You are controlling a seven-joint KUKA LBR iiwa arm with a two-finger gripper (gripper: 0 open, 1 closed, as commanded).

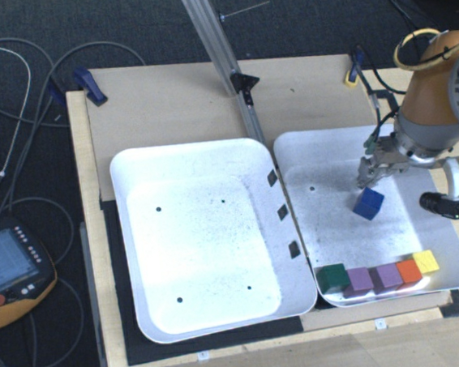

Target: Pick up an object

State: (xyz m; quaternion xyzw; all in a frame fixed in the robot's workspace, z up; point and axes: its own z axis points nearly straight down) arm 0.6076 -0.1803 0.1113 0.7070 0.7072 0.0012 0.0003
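Note:
A blue cube (368, 203) sits tilted in the middle of the right white bin (322, 209). The gripper (372, 175) hangs from the grey and orange arm just above the cube's upper edge, close to it or touching it. I cannot tell whether the cube is between the gripper's tips or lies loose under them. Along the bin's front edge runs a row of blocks: green (331, 277), purple (359, 279), a second purple (387, 276), orange (408, 270) and yellow (426, 261).
The left white bin (136, 229) lies beside the right one, with black clips on the shared wall. A slanted metal pole (219, 49) rises from behind the bins. A teach pendant (6, 271) and cables lie on the floor at left.

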